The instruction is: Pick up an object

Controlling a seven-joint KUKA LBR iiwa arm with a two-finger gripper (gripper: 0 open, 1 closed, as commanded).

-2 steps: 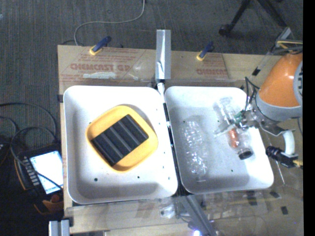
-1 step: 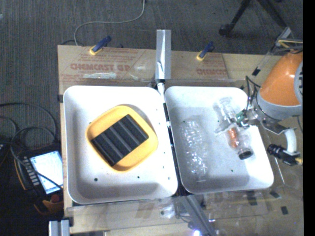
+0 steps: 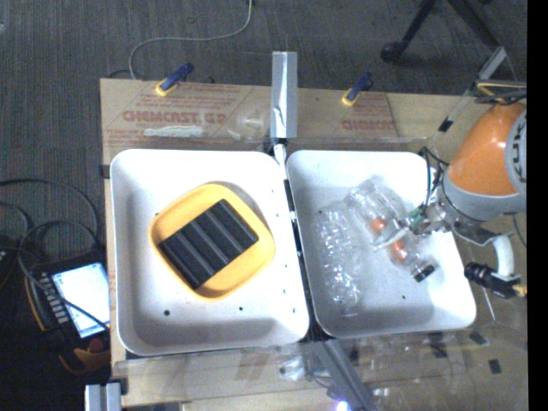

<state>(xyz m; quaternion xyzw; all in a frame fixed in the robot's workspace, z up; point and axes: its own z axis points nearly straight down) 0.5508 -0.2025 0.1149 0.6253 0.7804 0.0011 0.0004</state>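
A KUKA arm [image 3: 484,165] reaches into the right bin [image 3: 445,302], its gripper [image 3: 409,234] lowered among crumpled clear plastic packaging [image 3: 347,247], apparently seeking a pick; its grasp cannot be told, while a yellow-and-black tray [image 3: 212,240] lies in the left bin [image 3: 137,187]

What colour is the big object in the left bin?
Yellow object with a black ribbed centre, seen in the camera view.

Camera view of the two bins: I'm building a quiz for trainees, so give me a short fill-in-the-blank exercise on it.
1. The yellow object with a black ribbed top lies in the ____ bin.
2. The clear plastic items lie in the ____ bin.
3. The arm's band is ____ in colour.
4. Two ____ clamps grip the board's far edge.

Missing words: left; right; orange; yellow-and-blue
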